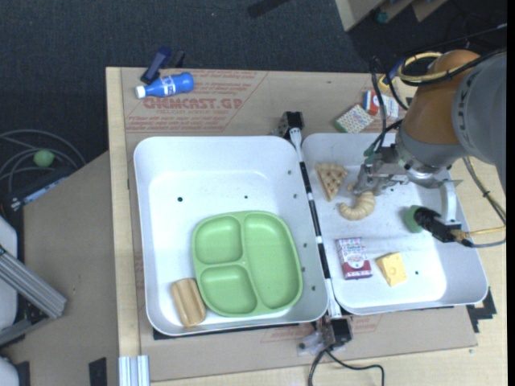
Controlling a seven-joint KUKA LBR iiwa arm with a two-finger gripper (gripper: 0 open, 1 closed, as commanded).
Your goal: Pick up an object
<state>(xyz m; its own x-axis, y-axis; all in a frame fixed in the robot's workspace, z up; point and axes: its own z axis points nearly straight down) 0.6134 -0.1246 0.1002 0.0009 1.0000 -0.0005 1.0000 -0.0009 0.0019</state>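
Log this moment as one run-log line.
arm: over right bin | pincer: low, just above croissant | grasp: unconfirmed | nearby: waffle | left bin: green tray

1. The arm (pixel 471 103) comes in from the right edge of the camera view, its grey body bulking large in the upper right.
2. An orange band (pixel 430 107) wraps it just above the wrist.
3. The wrist points down and to the left.
4. The gripper (pixel 372 182) hangs low, its metal parts clustered below the wrist.
5. Cables loop over the top of the arm.
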